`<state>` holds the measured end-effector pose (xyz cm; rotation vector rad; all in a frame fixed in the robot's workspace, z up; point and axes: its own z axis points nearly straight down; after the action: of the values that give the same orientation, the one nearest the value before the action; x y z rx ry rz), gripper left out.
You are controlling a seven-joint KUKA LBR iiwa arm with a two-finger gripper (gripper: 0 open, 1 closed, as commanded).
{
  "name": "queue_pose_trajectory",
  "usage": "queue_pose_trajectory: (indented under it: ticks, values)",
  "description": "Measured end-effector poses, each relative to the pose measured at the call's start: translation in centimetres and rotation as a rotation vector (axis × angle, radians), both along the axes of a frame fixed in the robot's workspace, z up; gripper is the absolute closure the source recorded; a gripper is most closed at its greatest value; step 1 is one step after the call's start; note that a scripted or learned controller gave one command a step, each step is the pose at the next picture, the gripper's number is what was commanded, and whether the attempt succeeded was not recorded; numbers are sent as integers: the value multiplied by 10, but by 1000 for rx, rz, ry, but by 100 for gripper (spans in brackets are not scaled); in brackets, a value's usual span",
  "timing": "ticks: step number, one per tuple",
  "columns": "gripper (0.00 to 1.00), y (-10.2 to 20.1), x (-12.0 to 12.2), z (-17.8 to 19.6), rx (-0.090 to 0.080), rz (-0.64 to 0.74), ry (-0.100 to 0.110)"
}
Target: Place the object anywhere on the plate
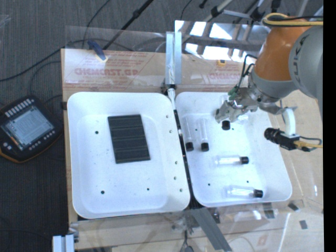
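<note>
Arm [286, 51] bent low, gripper [231, 111] over right bin [273, 188], perhaps holding vial [226, 124]

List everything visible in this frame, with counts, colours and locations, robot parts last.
white bins: two, white, side by side on the bench.
plate: one, dark grey and ribbed, flat in the middle of the left bin.
tubes: four, clear with black caps, lying in the right bin; two side by side near its left wall, one mid-bin, one near the front edge.
pendant: one, dark with a grey screen, on the floor left of the bench.
cables: several, black, on the floor behind the bench.
arm: one, grey with an orange band, reaching in from the right.
hand: one, metallic, over the back of the right bin; a small black-tipped thing shows at its tip.
</note>
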<state>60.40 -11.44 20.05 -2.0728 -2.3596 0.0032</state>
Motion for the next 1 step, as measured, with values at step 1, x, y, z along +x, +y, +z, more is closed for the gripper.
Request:
queue_pose_trajectory:
  ticks: [1]
  values:
    - [100, 146, 22, -18, 2, 143, 0]
